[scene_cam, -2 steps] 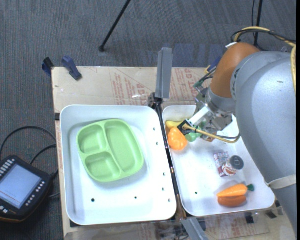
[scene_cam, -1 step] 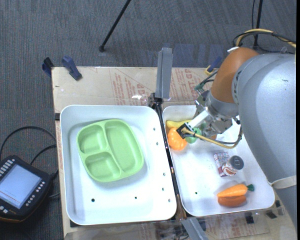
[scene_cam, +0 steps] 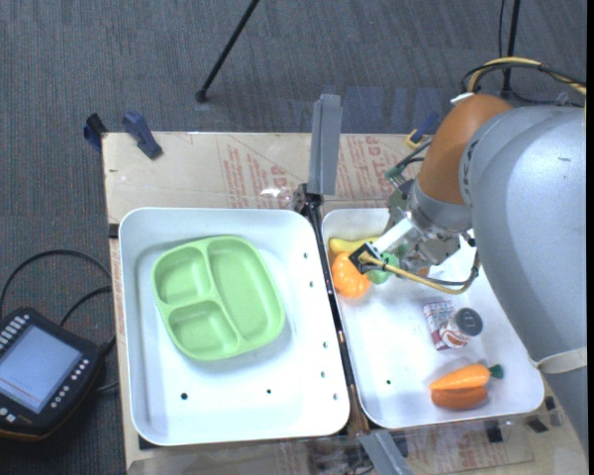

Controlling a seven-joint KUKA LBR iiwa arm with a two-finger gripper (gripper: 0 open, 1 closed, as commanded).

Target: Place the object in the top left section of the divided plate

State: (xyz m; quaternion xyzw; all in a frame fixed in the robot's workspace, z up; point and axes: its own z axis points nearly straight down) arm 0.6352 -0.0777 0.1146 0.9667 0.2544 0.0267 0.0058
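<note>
Gripper [scene_cam: 364,258] low in right bin [scene_cam: 515,389] w/ fingertips at the orange toy fruit [scene_cam: 349,279], jaw state can't tell; green divided plate [scene_cam: 218,296] sits in left bin [scene_cam: 144,394].

**Setting: bench and floor**

A dark grey carpeted floor [scene_cam: 129,57] surrounds a plywood-topped bench [scene_cam: 238,166]. A black tripod leg [scene_cam: 233,38] stands behind the bench. A teach pendant [scene_cam: 30,369] with trailing cable [scene_cam: 49,265] lies on the floor at left. Lighting is even.
</note>
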